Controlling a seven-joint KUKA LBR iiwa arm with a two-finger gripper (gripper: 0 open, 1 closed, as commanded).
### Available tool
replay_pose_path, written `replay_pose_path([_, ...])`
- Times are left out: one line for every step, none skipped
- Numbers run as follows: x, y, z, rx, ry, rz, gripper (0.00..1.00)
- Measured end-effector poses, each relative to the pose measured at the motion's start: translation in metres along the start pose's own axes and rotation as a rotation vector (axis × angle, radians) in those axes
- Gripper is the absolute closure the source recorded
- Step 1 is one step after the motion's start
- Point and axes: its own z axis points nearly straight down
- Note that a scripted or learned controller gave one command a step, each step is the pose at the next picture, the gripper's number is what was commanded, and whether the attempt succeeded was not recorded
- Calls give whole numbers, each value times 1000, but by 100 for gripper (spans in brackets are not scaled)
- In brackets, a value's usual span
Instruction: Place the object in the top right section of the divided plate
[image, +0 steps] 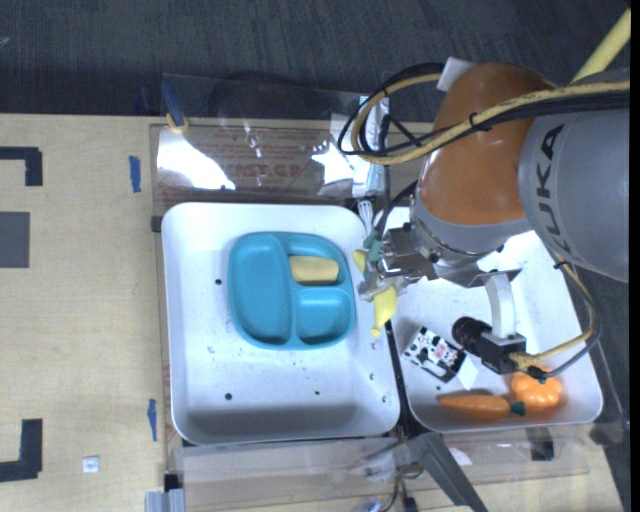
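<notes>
One yellow block (314, 270) lies in the plate (262, 300), top right section. It looks light, soft; grip its long sides. My gripper (378, 268): grip state indeterminate.

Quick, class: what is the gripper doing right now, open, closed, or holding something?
Gripper: cannot be told from the camera view. It sits at the right rim of the left bin, beside the blue divided plate.

Plate in your left bin, odds in the right.
You have the plate (290, 290) in the left bin (200, 380), a block (314, 269) in its top right section; carrots (500, 400) lie in the right bin (585, 400).
</notes>
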Motion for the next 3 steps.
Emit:
replay_pose_path([-57,-20,-123,-3,-1,53,100])
replay_pose_path([11,-33,70,11,-1,-91,100])
replay_pose_path([10,-32,68,5,-1,-90,0])
